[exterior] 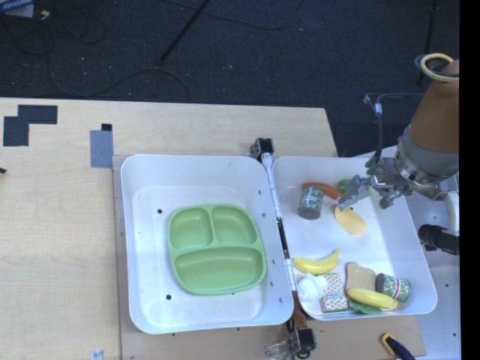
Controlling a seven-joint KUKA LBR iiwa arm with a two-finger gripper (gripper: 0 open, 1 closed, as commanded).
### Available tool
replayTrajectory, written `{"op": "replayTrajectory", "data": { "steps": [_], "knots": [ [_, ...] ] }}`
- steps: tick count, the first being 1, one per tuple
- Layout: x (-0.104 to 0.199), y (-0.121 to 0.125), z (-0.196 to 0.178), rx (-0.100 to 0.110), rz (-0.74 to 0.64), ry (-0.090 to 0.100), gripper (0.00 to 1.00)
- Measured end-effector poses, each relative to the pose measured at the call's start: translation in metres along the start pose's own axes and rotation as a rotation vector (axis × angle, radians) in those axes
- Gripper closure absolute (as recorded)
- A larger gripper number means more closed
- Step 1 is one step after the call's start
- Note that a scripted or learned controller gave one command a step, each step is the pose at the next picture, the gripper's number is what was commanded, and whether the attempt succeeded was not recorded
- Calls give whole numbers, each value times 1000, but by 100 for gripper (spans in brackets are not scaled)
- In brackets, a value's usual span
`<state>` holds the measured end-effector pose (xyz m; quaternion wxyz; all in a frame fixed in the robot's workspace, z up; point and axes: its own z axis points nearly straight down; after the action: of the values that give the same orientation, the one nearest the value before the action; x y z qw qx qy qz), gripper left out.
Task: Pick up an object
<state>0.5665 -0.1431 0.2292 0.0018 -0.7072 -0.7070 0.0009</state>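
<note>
yellow piece (351, 221) just below claw (354, 193)

Green divided plate (217, 247) in left white bin (142, 193) — wooden bench (52, 238) beneath

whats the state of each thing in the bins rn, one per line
green tray: flat, upright, in the left bin
small can: standing, right bin
second can: on its side
banana: lying flat
yellow piece: lying just under the gripper
bread slice: lying flat
gripper: low over the right bin, nothing seen held
</note>
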Motion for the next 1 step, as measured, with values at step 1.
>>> {"op": "replayTrajectory", "data": {
  "steps": [1],
  "knots": [
    [-63,50,47,-1,1,-1,0]
  ]
}}
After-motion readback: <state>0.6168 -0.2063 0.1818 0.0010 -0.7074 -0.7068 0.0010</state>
